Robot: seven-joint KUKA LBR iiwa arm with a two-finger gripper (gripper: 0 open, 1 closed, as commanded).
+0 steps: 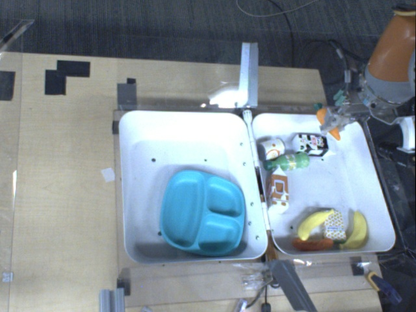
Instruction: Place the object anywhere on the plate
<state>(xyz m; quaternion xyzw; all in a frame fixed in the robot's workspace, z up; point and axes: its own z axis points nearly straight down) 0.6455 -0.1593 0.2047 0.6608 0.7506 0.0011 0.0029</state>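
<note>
The end effector (331,119) hung over the far right corner of the right bin (377,174), with a small orange object (327,117) seen at its tip; whether it actually gripped that piece cannot be told. The blue plate (203,211) lay in the left bin (140,168), well apart from the end effector. Bananas (330,226) lay near the right bin's front wall.
</note>
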